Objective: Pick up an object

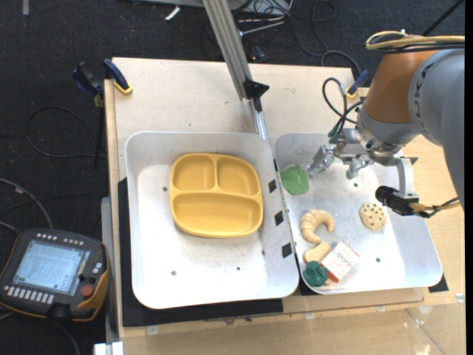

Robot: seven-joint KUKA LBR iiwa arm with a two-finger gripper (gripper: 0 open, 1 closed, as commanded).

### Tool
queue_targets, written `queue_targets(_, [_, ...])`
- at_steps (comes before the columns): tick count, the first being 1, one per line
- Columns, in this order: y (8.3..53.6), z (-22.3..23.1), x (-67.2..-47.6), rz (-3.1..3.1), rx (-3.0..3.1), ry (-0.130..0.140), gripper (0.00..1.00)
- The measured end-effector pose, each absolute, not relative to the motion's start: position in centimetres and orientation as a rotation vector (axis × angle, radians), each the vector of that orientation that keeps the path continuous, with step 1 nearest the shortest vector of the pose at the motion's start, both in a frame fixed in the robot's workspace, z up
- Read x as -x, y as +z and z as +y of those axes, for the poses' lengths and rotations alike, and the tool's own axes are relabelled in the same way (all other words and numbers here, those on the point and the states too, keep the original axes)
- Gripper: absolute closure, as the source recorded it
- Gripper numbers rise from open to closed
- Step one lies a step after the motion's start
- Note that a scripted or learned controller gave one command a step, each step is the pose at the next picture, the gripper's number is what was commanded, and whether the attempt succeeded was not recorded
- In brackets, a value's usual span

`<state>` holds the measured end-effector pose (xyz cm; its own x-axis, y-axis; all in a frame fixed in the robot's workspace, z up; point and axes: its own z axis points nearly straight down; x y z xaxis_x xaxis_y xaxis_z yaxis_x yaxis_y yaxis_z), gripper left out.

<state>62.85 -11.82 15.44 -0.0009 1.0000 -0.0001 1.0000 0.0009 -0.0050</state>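
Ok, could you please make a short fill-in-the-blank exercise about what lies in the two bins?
1. The yellow tray lies in the ____ bin.
2. The tray has ____ compartments.
3. The green leaf-shaped toy lies in the ____ bin, near the gripper.
4. The round cookie lies to the ____ of the croissant.

Missing words: left; three; right; right

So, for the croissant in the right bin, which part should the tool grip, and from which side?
Probably the thick middle of the croissant, coming straight down from above. It lies flat and curved like a C, with bare bin floor on both sides of the middle, so the fingers could close across its width. The lower tip lies close to the small box.
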Motion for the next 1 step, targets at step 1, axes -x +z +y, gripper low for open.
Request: queue_targets(1, [10.06,-11.76,-62.75,-2.219,2.219,0.005,0.00])
